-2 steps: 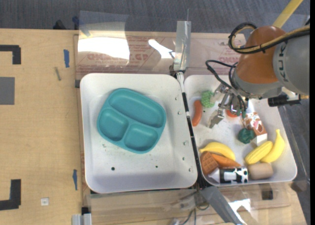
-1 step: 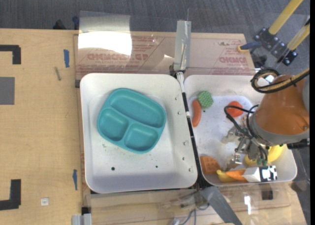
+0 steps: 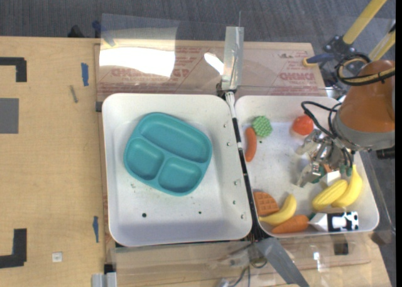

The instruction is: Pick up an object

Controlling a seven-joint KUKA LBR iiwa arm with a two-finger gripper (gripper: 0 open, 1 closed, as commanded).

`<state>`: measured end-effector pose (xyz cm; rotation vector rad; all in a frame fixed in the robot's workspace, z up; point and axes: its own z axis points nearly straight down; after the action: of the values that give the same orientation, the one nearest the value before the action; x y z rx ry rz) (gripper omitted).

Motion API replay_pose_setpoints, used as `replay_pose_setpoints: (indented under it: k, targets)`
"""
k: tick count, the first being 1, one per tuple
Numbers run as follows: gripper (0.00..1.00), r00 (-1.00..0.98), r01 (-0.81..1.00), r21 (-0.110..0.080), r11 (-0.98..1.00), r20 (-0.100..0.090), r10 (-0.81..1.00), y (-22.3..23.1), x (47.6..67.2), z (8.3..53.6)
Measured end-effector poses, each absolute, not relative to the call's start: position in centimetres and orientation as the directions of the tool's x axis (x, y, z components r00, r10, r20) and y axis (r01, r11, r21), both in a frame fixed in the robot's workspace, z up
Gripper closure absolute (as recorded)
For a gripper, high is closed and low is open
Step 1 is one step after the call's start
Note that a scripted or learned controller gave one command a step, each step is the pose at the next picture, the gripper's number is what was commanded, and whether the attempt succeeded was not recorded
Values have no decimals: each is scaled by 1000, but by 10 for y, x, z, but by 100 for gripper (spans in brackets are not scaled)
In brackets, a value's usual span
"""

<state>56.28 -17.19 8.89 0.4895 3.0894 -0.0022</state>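
Observation:
My gripper [image 3: 316, 162] is low inside the right bin [image 3: 276, 165], under the orange band of the arm [image 3: 370, 107]. It hovers over bare bin floor, just left of a bunch of yellow bananas [image 3: 340, 191] and below a small orange tomato [image 3: 302, 125]. I see nothing held in it. A green leafy toy [image 3: 262, 126] and an orange sausage-like piece [image 3: 250, 144] lie at the bin's left side. Along the front edge lie a waffle piece [image 3: 265, 202], a single banana [image 3: 282, 209], a carrot [image 3: 291, 223] and a white-and-black carton [image 3: 337, 220].
The left bin [image 3: 119, 210] holds a teal divided plate [image 3: 167, 152]. A raised divider [image 3: 239, 154] separates the two bins. Clear plastic sheeting [image 3: 188, 66] stands behind them. Cables [image 3: 320, 113] hang near the wrist.

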Motion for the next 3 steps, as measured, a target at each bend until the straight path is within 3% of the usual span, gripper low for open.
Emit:
replay_pose_setpoints:
  k: [1, 2, 3]
  targets:
    - [0, -940, 341, 0, 940, -9, 341, -198, 499, 89]
    - [0, -935, 354, 2, 935, -13, 354, -145, 506, 90]
    - [0, -937, 348, 3, 938, -21, 348, -164, 486, 90]
